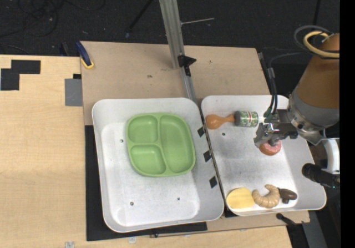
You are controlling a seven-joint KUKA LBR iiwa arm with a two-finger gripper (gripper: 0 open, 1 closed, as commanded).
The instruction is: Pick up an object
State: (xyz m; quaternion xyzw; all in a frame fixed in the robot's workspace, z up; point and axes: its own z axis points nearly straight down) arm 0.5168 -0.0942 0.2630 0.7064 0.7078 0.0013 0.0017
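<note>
The gripper [270, 136] sits low in the right bin [244, 169], directly over a small red round object [271, 148] that it touches or nearly touches; whether its jaws are released or clenched cannot be told. Just left lie a small green-labelled bottle [246, 119] and an orange spoon-like piece [215, 121]. At the near edge rest a yellow disc [239, 199] and a tan croissant [267, 196]. The left bin [111, 186] bears a green 3-compartment plate [161, 145].
</note>
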